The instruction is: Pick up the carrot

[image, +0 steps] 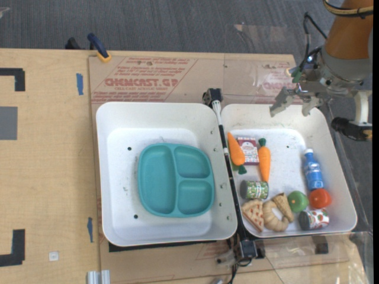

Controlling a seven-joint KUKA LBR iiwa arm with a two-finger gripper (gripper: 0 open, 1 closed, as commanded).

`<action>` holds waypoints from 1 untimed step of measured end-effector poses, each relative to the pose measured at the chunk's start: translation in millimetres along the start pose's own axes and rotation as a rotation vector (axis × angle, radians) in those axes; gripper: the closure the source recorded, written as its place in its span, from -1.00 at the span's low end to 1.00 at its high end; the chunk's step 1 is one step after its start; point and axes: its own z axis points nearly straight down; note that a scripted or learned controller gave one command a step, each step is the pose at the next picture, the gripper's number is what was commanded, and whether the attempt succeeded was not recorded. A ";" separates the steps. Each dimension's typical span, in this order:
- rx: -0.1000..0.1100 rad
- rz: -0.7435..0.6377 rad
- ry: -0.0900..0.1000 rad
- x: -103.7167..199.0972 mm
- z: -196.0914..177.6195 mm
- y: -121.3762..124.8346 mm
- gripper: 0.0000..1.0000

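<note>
Two shallow white bins sit side by side on a bench, seen from above. Inside the right bin [331, 158], two carrots lie on either side of a small red box [248, 149]: one carrot [264, 163] just right of it, another carrot [235, 152] just left, by the bin's wall. Neither has been lifted, so the pick is not yet begun. Beyond the box, over the bin's far rim, hovers the gripper [294, 102], its two fingers spread apart, holding and touching nothing.
</note>
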 end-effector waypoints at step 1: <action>-0.023 0.093 -0.004 -8.9 144.2 -8.5 -1.00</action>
